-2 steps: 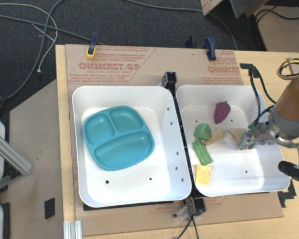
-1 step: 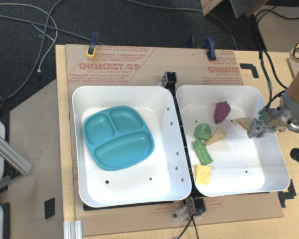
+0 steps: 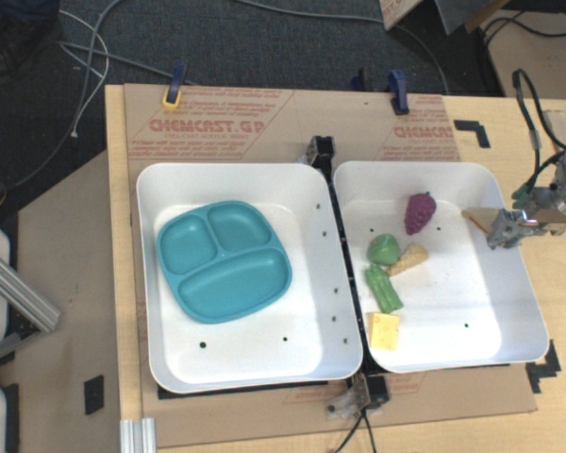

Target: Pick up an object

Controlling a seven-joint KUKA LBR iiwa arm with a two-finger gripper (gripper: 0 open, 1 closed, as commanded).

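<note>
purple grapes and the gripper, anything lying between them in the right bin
In the camera view, bare white bin floor separates the purple grapes from the gripper; a small tan piece lies right beside the gripper.

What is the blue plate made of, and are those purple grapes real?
The blue plate looks like moulded plastic: one even teal colour, smooth matte, three rounded compartments. The purple grapes are probably toy plastic, with a uniform colour and a lumpy moulded shape, though the view cannot confirm it.

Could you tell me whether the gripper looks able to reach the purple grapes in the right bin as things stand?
Probably yes. The gripper sits at the right bin's right edge, and the grapes lie apart from the other items, with bare bin floor between them and the gripper.
</note>
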